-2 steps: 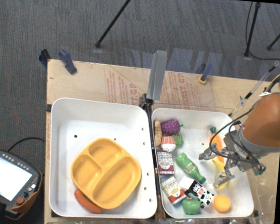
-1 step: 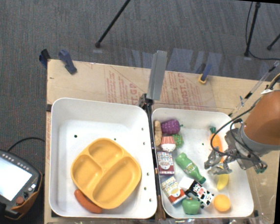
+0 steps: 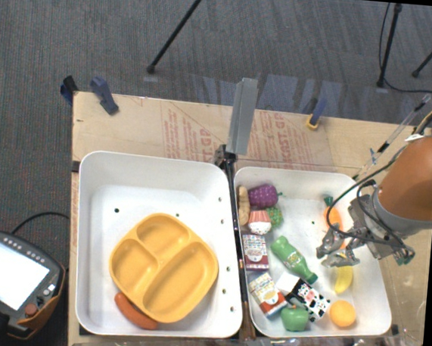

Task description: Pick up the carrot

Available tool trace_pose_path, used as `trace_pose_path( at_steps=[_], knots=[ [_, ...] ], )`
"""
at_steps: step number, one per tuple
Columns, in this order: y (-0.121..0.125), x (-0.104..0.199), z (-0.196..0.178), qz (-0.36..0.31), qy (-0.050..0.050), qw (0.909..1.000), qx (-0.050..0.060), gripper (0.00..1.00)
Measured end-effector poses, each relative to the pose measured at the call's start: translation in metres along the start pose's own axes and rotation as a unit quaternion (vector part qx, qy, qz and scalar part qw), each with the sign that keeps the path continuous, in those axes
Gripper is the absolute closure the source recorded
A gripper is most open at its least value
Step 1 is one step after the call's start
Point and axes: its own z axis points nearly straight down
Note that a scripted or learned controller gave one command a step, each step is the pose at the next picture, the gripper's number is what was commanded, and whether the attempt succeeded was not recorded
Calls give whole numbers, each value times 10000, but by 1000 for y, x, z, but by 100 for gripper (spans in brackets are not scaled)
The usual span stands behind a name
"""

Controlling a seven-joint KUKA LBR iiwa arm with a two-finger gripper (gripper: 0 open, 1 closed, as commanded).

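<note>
Carrot (image 3: 334, 215): orange, tapered; pincer (image 3: 337, 251) beside.

We see two white plastic bins (image 3: 92, 194). In the left one, a yellow compartment plate (image 3: 164, 266) w/ a red-orange sausage (image 3: 136, 313) just beside its lower edge. To the right of the plate: purple grapes (image 3: 262, 194), green bottle (image 3: 293, 259) w/ white label, black-and-white cow-patterned carton (image 3: 309, 298), green pepper (image 3: 294, 317), orange ball (image 3: 342, 314), yellow banana (image 3: 343, 279). Orange carrot (image 3: 335, 216) w/ green top.
</note>
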Motion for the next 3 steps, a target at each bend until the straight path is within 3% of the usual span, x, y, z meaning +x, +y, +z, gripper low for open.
trace_pose_path(
  at_steps=[1, 2, 3],
  knots=[
    [81, -33, -110, -1524, 20, 9883, 6, 100],
    [82, -34, -117, -1504, 16, 9886, -13, 100],
    [97, -41, -146, -3701, 25, 9290, -15, 100]
  ],
)
